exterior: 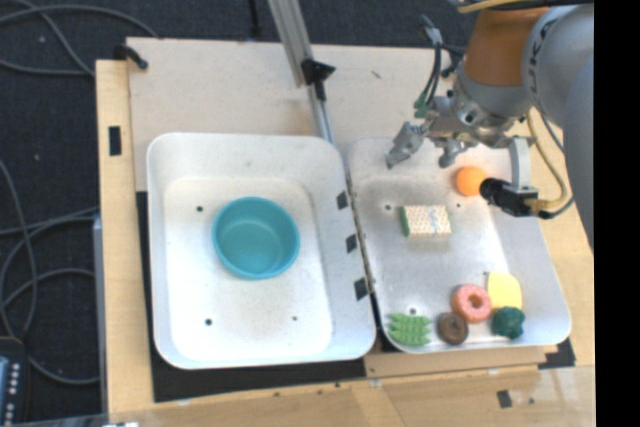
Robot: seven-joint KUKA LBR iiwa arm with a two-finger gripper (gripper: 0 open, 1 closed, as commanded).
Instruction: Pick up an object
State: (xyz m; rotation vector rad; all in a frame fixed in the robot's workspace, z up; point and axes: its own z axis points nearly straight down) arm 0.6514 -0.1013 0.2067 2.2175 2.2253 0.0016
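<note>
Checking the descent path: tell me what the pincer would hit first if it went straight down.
Probably the bare floor of the right bin at its far end. The pincer hangs left of the orange ball and beyond the sponge; depth is unclear.

no readable text, labels, brands, numbers or signs anywhere

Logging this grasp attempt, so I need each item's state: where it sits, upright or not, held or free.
teal bowl: upright, left bin, free
orange ball: right bin, beside gripper, free
sponge block: flat, free
pink donut: flat, touching brown donut
gripper: open, holding nothing
</note>
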